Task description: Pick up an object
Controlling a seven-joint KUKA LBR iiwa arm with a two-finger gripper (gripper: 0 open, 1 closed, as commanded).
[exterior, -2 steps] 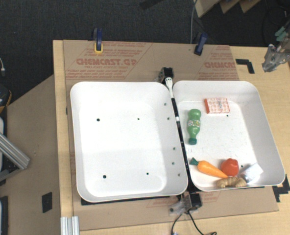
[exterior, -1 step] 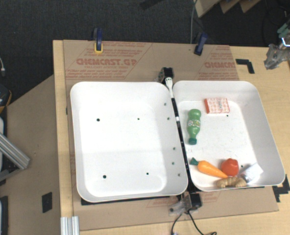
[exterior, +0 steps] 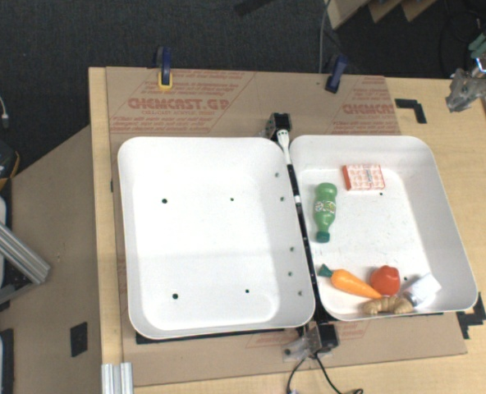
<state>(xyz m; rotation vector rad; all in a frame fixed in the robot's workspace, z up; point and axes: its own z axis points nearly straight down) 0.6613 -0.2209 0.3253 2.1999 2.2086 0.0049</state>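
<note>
The right bin [exterior: 440, 220] holds several objects. A green bottle [exterior: 324, 211] lies near its left wall. A small red-and-white box [exterior: 364, 177] sits toward the back. Along the front lie an orange carrot [exterior: 350, 282], a red round fruit [exterior: 384, 280], a tan knobbly root [exterior: 388, 305] and a small white piece [exterior: 424, 290]. My gripper [exterior: 470, 89] is at the far right of the view, beyond the back right corner of the right bin, well away from all the objects and with nothing seen in it.
The left bin [exterior: 144, 220] stands beside the right one, joined along a black hinge strip [exterior: 296, 212]. Both rest on a cardboard sheet [exterior: 226, 97] held by blue clamps [exterior: 164, 66] at the back. A metal rail [exterior: 9, 245] lies at the left edge.
</note>
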